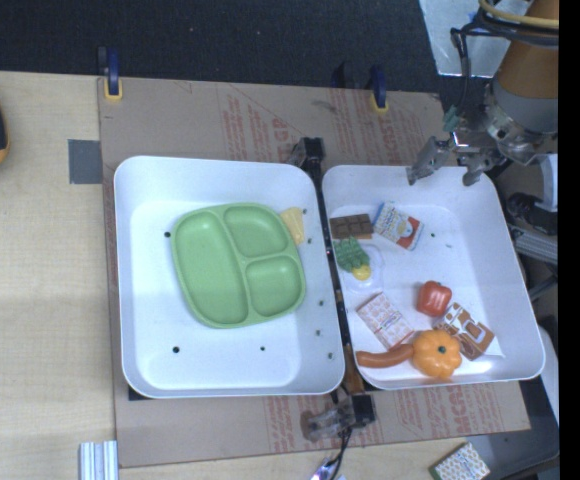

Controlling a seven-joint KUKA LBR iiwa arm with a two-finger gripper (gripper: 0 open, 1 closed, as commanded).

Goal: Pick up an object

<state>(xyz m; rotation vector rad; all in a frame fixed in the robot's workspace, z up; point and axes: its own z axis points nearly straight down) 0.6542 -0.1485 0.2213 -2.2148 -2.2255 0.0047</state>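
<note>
Claw (448, 166) spread open and empty over right bin's (505, 258) far rim, small carton (397, 225) lying near, below-left

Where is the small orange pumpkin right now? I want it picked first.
In the camera view the orange pumpkin sits near the front edge of the right bin, touching the hot dog on its left, just below the red pepper.

Looks like a robotics lab test cell. Two shallow white bins (130, 268) set on a cardboard sheet (220, 108) clamped with blue clips (113, 73) to a plywood desk (30, 298). Toy food props (435, 353), green divided tray (238, 264), taped markers, cabling at the arm (525, 58).
</note>
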